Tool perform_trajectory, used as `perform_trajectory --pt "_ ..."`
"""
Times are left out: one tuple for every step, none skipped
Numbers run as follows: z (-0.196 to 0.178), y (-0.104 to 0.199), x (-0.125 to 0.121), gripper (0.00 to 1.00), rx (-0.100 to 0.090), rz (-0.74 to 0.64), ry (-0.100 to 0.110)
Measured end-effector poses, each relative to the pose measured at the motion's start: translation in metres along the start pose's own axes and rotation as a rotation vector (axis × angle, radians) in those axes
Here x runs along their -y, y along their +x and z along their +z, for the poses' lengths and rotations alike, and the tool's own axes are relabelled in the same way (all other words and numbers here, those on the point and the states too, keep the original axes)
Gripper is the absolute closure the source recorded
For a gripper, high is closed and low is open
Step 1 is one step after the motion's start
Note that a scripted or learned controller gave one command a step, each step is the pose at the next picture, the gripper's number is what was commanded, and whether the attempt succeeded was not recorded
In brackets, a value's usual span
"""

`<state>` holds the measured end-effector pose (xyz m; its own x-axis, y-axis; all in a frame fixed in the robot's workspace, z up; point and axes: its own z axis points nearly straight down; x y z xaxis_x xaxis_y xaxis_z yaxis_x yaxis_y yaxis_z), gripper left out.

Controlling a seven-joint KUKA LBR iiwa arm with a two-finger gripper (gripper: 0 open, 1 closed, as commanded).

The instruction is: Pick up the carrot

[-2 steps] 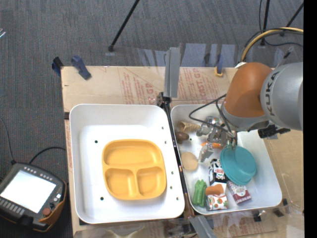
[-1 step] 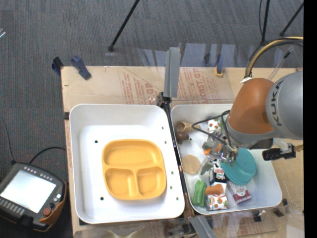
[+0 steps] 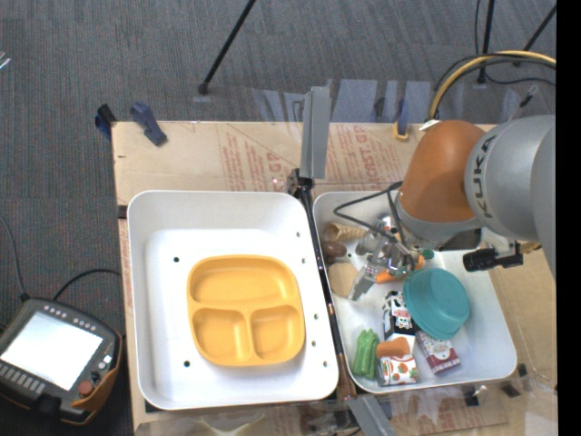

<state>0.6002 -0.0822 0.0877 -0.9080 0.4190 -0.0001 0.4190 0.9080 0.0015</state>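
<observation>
My gripper [image 3: 377, 266] is low over the back left part of the right bin [image 3: 499, 334], under the arm's orange band. A thin orange sliver [image 3: 388, 277] shows right at the gripper, between it and the teal bowl [image 3: 436, 301]; it may be the carrot, but most of it is hidden. Another orange piece [image 3: 394, 345] lies near the bin's front, on top of a small carton [image 3: 397, 369]. I cannot tell which of the two is the carrot.
Crowding the right bin are a black-and-white carton [image 3: 395, 314], a green item [image 3: 365, 352], a red-and-white box [image 3: 438, 354] and brown and beige items [image 3: 338, 248] along its left wall. A yellow compartment plate [image 3: 245, 310] lies in the left bin [image 3: 154, 243].
</observation>
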Motion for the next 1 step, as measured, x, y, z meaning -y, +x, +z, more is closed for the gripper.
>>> perform_trajectory --pt "0.0008 0.0322 0.0337 0.00 -0.003 0.514 0.003"
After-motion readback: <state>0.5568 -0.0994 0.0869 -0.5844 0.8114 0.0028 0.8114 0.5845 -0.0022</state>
